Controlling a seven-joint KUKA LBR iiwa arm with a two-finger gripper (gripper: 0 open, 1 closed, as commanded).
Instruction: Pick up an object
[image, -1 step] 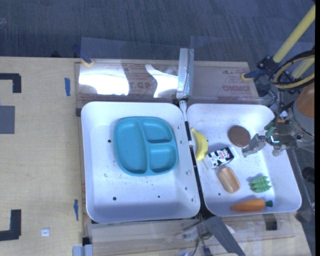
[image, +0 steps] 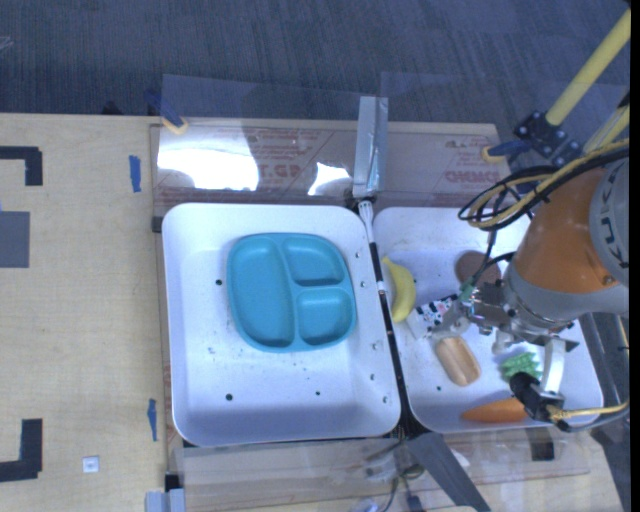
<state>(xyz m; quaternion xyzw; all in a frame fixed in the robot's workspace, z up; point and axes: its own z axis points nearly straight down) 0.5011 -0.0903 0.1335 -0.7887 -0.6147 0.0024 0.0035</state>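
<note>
Fixed above the bench, looking down at a slant, far enough back to take in both white bins whole: left bin near the middle of the frame, right bin toward the right edge. Facing so that dark floor fills the top strip and the arm enters from the right.
</note>
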